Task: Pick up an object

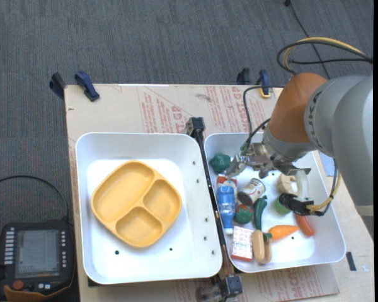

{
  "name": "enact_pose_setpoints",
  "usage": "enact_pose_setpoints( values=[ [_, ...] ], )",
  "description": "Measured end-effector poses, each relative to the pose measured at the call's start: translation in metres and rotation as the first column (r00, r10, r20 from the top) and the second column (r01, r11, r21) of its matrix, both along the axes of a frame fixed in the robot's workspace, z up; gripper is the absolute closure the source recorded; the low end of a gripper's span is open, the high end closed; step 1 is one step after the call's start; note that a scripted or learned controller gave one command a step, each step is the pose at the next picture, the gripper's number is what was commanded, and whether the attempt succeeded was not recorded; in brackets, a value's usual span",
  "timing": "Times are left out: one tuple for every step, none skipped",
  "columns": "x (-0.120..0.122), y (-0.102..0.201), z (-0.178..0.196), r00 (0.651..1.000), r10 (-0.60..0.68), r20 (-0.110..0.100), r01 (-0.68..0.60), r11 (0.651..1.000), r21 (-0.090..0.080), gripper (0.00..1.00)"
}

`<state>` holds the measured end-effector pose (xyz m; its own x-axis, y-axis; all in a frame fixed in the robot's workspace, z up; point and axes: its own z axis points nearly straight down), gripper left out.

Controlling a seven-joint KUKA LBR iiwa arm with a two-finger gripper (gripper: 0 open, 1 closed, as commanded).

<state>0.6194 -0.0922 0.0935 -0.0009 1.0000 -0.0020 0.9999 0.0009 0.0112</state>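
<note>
Camera view from above: a grey robot arm reaches into the right bin (331, 247), its gripper (249, 161) low among small toy foods (255, 216); whether it is released or clenched cannot be told. A yellow divided plate (136, 203) lies in the left bin (94, 146).

A robotics lab, by the look of it. A board bench (176, 109) stands on grey carpet (145, 30), held by blue clamps (86, 84) at its far edge. Two white bins (195, 150) sit on it, one with a yellow plate (136, 204), one with toy food (259, 219). A teach pendant (31, 257) lies on the floor, and cables (315, 46) trail behind the arm (327, 115).
</note>
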Motion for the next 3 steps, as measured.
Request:
enact_pose_setpoints(
  values=[
    [-0.0184, 0.0081, 0.0002, 1.000, -0.004, 0.004, 0.004, 1.000, 0.000, 0.00],
    [-0.0177, 0.0104, 0.0094, 1.000, -0.004, 0.001, 0.004, 1.000, 0.006, 1.00],
    [-0.0179, 0.0104, 0.0092, 1.000, -0.005, 0.001, 0.005, 1.000, 0.006, 0.00]
  ],
)
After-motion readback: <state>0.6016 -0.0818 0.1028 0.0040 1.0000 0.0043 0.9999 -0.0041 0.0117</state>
